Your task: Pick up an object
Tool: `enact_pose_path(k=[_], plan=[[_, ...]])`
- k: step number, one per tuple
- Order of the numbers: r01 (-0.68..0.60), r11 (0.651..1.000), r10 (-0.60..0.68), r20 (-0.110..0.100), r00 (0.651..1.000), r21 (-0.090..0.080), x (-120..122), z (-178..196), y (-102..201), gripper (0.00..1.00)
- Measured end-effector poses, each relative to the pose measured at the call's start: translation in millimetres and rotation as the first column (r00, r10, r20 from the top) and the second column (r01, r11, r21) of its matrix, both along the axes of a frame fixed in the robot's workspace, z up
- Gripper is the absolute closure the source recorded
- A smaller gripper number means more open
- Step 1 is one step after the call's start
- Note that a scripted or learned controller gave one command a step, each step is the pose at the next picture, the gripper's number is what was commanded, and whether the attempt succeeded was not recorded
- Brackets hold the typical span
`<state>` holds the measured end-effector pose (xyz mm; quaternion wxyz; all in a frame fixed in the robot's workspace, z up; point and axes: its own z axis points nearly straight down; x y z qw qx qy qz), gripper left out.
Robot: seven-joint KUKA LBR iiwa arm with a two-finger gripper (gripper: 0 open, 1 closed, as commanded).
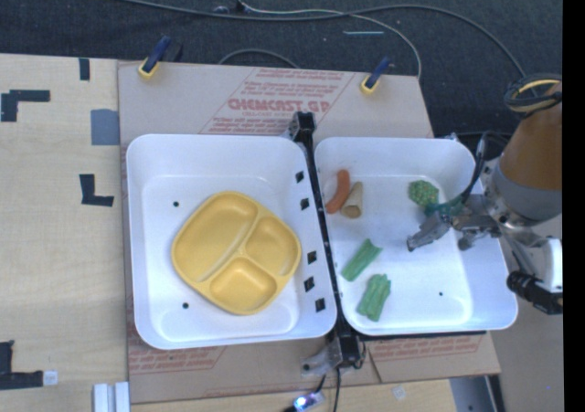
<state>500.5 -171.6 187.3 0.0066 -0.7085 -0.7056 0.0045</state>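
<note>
Camera view looks down on two bins side by side on a cardboard sheet. Left bin [146, 218] holds a yellow tray [236, 251] with three compartments, lying near the middle and turned at a slant; white floor is open all round it, widest along the far wall.

Right bin [457, 305] holds the small things. A carrot [339, 192] lies near the divider with a tan piece [353, 201] touching its right side; what that piece is, I cannot make out. Below them a green pod [361, 258] lies aslant, and a second green piece [374, 297] sits just beside it, nearer the front wall. A broccoli [423, 192] rests toward the far right, just beside the gripper.

Gripper [428, 233] reaches in over the right wall, its grey fingers low over the bin floor below the broccoli; nothing shows between them, and whether they stand apart or closed I cannot tell. Arm [535, 159] is cut off at the right. Open floor lies at the front right of this bin.
</note>
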Motion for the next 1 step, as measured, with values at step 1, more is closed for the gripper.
enact_pose_path(k=[1], plan=[[-0.005, 1.0, 0.005, 0.013, 1.0, -0.003, 3.4, 7.1, 0.5, 0.0]])
